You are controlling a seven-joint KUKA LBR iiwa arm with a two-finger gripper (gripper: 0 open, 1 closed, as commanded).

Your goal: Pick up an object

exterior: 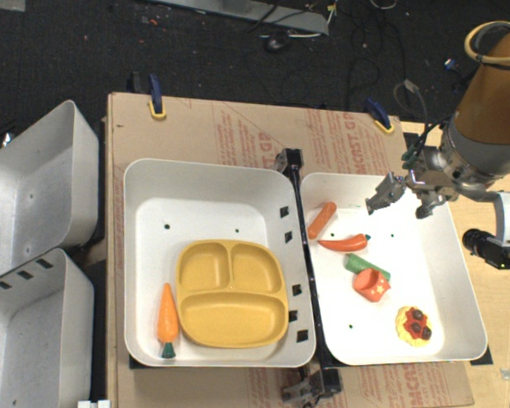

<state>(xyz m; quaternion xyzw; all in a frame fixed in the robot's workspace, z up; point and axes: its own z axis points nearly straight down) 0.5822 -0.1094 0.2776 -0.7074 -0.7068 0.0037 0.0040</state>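
My gripper (405,199) hangs open above the far edge of the right bin (457,280), its two dark fingers spread with nothing between them. Below and left of it lie an orange sausage (322,219) and a red chili pepper (345,242). Nearer the front sit a green piece (366,266), a red strawberry-like piece (372,285) and a yellow pizza slice with red toppings (414,326).
The left bin (145,235) holds a yellow divided plate (230,294) and an orange carrot (169,316) beside it. A black divider (300,245) runs between the bins. Two more white bins (34,228) stand at far left. Cables lie behind the bench.
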